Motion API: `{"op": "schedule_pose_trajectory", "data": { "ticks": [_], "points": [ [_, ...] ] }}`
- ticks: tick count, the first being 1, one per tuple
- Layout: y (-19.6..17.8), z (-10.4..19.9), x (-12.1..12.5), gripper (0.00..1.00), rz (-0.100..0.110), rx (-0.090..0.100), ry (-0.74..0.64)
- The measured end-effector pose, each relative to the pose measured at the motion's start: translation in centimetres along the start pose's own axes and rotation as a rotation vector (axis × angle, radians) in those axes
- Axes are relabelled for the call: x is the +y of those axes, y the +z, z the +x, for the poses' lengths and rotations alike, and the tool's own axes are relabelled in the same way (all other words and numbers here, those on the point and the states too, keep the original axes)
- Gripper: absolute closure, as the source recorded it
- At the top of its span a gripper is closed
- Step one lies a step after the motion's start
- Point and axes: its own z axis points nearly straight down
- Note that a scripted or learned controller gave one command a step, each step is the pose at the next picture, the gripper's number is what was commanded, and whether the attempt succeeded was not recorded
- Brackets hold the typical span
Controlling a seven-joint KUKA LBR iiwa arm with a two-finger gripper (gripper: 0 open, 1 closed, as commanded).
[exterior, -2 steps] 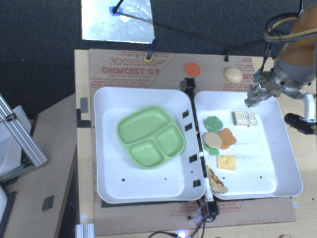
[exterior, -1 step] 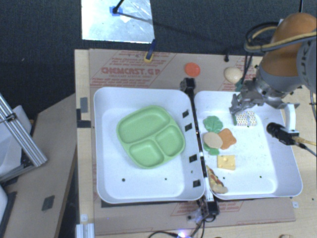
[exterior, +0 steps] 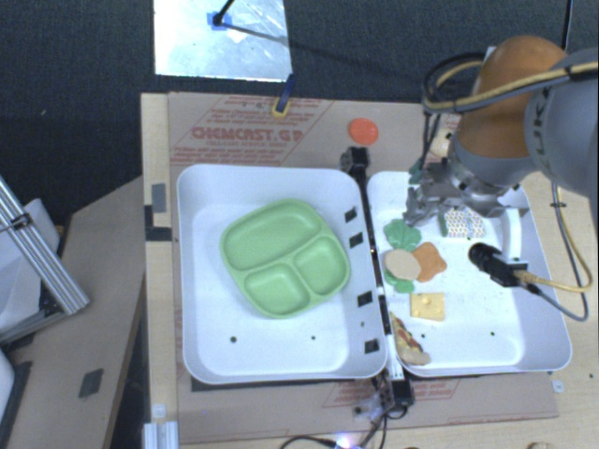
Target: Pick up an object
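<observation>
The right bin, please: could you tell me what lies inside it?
The right bin holds green pieces, a tan round, an orange piece, a cheese square and a checkered item. The gripper covers whatever lies beneath it.

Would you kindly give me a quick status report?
Gripper low over right bin, above green piece. Nothing visibly held. Food pieces clustered close beneath.

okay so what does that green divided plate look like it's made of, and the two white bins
The green divided plate looks like moulded plastic, matte: one even pale colour, soft rounded compartment edges, no glare. The left bin and right bin also look like plastic, smooth and slightly glossy, with rounded corners and thin raised rims. Coated metal can't be ruled out.
</observation>
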Motion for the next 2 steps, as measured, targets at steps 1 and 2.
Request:
{"op": "schedule_pose_trajectory", "data": {
  "ticks": [1,2],
  "points": [
    [-0.03,4.21,-0.26,1.00,-0.002,0.000,0.000],
    [-0.78,4.60,-0.12,1.00,-0.003,-0.001,0.002]
  ]
}}
